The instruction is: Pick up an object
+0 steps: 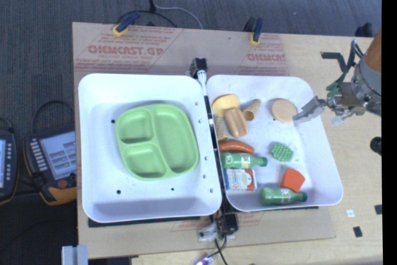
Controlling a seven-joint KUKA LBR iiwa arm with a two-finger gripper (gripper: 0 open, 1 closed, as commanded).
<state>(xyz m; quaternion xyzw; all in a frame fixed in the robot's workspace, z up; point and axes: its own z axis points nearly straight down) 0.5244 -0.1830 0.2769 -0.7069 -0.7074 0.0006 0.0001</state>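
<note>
- Camera view, nearest edge first: the desk (124, 239) shows a light wooden front strip, with small cable connectors bunched at the seam between the two bins.
- Lying along the front wall of the right bin (322, 158) is a green bottle (282, 197).
- Just behind it sit an orange block (293, 180) and, to the left, a small carton (240, 179) with red and white print.
- Further back, a second green bottle (243, 161) lies on its side, touching an orange carrot-like piece (236, 146) just behind it.
- A green ridged toy (281, 151) rests alone toward the bin's middle.
- Beyond these, a tan bread-like roll (235, 122) leans against a yellow piece (224, 102), with a cone-shaped item (251, 110) just beside them and a round tan disc (284, 110) near the back right.
- Inside the left bin (99, 195) is a green divided plate (158, 141), tilted slightly.
- At the right bin's far right rim, the hand (308, 111) reaches in from the right, close to the tan disc but apart from it. One grey finger tip is visible; I cannot tell how wide the hand is set, and nothing is seen between its fingers.
- Two clamps (255, 32) grip the desk's back edge.
</note>
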